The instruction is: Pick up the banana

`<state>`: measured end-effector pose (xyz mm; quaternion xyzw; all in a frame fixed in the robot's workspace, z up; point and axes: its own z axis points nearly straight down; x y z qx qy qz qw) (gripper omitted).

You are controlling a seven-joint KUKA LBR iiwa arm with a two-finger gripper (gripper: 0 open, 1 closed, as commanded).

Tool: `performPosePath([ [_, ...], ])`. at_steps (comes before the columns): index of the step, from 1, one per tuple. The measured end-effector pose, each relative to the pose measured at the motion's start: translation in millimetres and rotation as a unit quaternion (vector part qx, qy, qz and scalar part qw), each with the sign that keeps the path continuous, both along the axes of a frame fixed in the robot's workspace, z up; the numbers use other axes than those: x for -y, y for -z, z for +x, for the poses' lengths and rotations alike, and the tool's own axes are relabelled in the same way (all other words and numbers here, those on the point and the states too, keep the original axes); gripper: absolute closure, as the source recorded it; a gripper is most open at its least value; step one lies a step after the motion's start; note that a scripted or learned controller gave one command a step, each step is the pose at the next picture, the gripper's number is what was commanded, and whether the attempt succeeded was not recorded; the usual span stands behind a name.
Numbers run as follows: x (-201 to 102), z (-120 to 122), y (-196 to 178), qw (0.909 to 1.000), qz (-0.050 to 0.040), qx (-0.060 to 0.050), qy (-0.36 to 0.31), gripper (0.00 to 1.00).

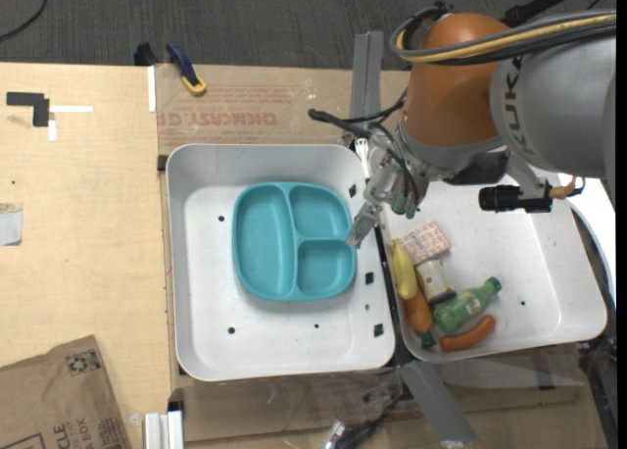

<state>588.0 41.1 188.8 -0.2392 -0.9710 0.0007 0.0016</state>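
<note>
Hovering over the left bin's (186, 271) three o'clock rim: tool (364, 224), state impossible to tell. Lying at five o'clock from it: banana (403, 272).

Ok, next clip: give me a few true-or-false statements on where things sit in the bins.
1. The teal plate lies in the left bin. True.
2. The banana lies on the plate. False: it lies in the right bin.
3. The pincer hangs near the plate's right edge. True.
4. The green bottle stands upright. False: it lies on its side.
5. The banana is between the pincer's fingers. False: it lies apart, in the bin.
</note>
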Motion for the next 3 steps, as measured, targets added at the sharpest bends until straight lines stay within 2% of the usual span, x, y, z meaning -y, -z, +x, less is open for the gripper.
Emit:
performPosePath([
  [1, 120, -11, 0, 0.9942, 0.0005, 0.001, -0.108, 0.00],
  [2, 40, 65, 0, 0.9704, 0.0012, 0.002, -0.241, 0.00],
  [3, 41, 65, 0, 0.9705, 0.0013, 0.002, -0.241, 0.00],
])
